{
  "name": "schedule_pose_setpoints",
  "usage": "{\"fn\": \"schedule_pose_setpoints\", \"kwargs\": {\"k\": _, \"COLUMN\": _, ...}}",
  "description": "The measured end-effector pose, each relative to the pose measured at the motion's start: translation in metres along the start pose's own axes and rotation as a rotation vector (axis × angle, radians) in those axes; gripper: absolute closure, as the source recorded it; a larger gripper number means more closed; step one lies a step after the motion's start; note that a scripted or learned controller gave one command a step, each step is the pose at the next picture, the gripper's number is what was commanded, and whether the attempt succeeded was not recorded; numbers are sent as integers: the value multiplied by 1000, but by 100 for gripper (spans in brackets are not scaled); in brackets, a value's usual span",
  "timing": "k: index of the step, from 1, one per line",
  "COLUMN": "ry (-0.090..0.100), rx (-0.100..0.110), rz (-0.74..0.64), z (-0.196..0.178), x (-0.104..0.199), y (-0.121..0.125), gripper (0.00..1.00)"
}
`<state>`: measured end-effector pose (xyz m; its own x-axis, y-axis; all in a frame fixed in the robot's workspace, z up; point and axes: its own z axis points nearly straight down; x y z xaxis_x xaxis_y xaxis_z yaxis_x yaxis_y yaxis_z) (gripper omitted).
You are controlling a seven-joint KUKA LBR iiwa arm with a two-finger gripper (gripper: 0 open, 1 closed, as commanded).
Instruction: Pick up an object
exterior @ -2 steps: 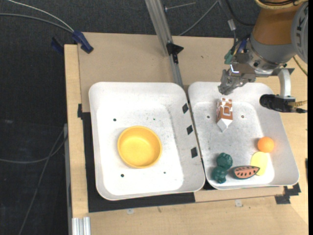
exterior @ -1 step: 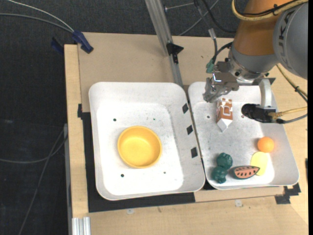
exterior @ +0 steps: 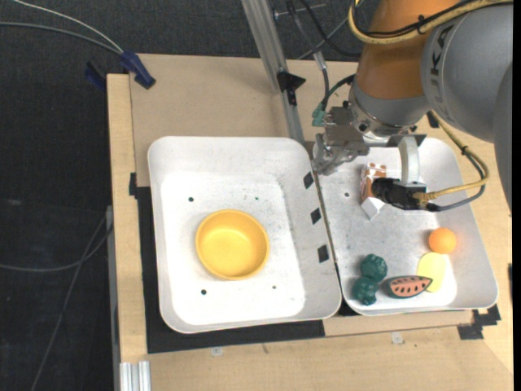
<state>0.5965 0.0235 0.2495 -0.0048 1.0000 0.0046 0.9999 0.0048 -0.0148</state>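
Crowding the right bin's (exterior: 468, 177) near end: broccoli (exterior: 369, 278), watermelon slice (exterior: 407, 286), orange (exterior: 442, 240)

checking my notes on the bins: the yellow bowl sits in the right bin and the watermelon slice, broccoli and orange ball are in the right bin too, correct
Not quite. The camera view shows the yellow bowl in the left bin, not the right one. The rest holds: the watermelon slice, broccoli and orange ball all lie in the right bin.
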Motion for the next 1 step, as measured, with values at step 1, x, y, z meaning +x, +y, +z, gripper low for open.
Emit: {"fn": "schedule_pose_setpoints", "kwargs": {"k": 1, "ry": 0, "rx": 0, "rz": -1, "z": -5, "x": 52, "y": -12, "gripper": 100}}
